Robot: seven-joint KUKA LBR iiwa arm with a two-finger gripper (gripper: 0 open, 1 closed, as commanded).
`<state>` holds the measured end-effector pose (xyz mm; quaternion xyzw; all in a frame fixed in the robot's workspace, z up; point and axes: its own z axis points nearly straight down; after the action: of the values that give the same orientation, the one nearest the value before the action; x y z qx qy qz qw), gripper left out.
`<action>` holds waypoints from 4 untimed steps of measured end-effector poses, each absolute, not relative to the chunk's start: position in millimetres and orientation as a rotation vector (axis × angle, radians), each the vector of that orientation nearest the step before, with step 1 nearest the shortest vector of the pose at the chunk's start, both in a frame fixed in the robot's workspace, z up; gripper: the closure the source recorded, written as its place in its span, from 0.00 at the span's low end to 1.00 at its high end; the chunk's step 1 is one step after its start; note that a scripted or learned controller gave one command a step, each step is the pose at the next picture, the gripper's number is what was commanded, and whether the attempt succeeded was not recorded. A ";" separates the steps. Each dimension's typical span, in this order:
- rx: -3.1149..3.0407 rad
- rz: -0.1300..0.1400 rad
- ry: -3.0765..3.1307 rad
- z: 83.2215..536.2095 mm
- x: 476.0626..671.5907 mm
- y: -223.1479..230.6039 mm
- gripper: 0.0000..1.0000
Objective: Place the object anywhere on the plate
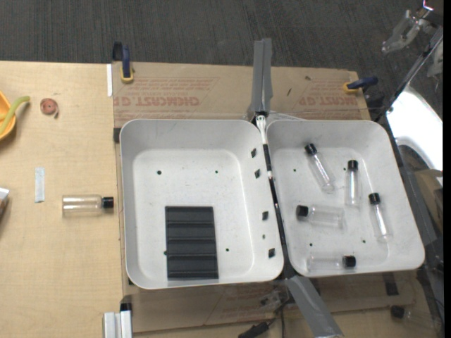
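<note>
Bench: spare vial outside bins.

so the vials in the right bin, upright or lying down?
Lying down. All five clear vials rest on their sides on the floor of the right bin, black caps pointing different ways, none standing.

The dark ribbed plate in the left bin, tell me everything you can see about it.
The plate is a dark grey, nearly black rectangle with raised ribs running across it, dividing it into about four bands. It looks like matte plastic or rubber. It lies flat on the floor of the left bin, toward that bin's near edge, its long side running front to back. Nothing rests on it, and it stops just short of the bin's front wall.
</note>
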<state>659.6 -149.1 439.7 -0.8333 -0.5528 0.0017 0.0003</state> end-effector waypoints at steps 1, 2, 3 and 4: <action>-2.737 0.005 -1.541 439.8 659.4 -179.9 0.00; -2.856 0.007 -1.304 440.1 634.7 -212.3 0.00; -2.914 0.006 -1.170 439.7 654.2 -126.5 0.00; -3.007 0.008 -0.905 439.1 622.4 -188.5 0.00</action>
<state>622.4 -188.5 439.1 -0.9575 -0.2884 0.0025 0.0008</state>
